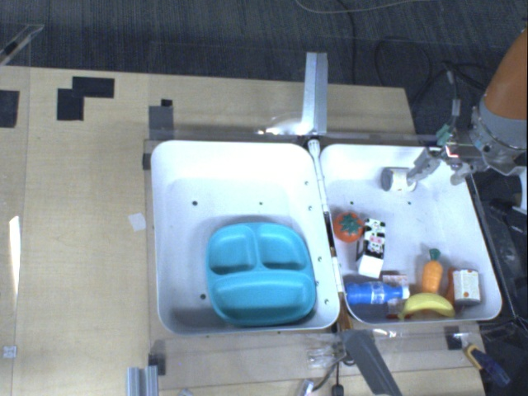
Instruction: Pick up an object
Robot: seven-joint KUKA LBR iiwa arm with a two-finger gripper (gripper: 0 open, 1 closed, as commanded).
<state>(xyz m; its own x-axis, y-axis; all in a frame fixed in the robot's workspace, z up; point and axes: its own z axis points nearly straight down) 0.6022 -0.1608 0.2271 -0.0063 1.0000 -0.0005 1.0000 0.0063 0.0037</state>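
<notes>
My gripper (425, 177) hangs over the far end of the right bin (487, 246), below the grey wrist with its orange band (507, 85). Its fingers (396, 178) stand open and spread, with nothing between them. Toward the bin's near end lie a red-orange ball with a green top (349, 226), a black-and-white box (374, 244), a blue bottle (375, 292), a banana (427, 305), a carrot (432, 272) and a small orange-and-white carton (466, 285). All of them lie apart from the gripper, nearer the camera.
The left bin (177, 221) holds a blue divided tray (260, 271). A metal post (316, 89) rises at the far end of the wall between the bins. Cables (346, 7) run across the dark floor behind the bench.
</notes>
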